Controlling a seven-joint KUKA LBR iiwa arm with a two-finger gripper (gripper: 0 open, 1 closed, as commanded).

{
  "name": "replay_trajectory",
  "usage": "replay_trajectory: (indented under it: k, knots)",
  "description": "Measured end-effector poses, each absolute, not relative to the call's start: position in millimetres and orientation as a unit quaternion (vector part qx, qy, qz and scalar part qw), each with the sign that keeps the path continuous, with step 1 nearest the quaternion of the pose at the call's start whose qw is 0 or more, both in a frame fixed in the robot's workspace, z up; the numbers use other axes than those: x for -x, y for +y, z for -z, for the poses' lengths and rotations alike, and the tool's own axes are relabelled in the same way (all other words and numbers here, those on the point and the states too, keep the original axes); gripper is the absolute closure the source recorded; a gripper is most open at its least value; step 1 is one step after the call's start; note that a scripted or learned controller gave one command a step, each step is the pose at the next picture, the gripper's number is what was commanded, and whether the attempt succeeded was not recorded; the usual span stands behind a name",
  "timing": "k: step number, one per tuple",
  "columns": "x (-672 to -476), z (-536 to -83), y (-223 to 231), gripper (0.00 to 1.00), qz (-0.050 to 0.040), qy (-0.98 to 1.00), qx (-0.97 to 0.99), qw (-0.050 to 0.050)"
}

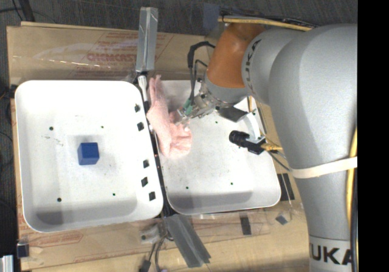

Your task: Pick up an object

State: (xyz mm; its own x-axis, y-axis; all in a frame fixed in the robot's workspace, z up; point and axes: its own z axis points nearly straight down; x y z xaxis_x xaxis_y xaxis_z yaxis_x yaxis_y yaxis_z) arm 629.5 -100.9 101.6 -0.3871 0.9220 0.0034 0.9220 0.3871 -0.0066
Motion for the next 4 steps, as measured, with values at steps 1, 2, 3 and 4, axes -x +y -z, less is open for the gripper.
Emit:
replay_trajectory:
  k: [1, 2, 3, 4]
  knots:
    - [-629.5, -102, -101, 0.0, -0.0019, -0.833, 0.553, 0.003]
    - [-597.5, -91, -109, 0.0, -0.0009, -0.84, 0.543, 0.002]
    - [-582.3, -92, -99, 0.0, -0.0007, -0.859, 0.511, 0.001]
    - [-582.3, -92, -99, 0.0, -0.0008, -0.859, 0.511, 0.001]
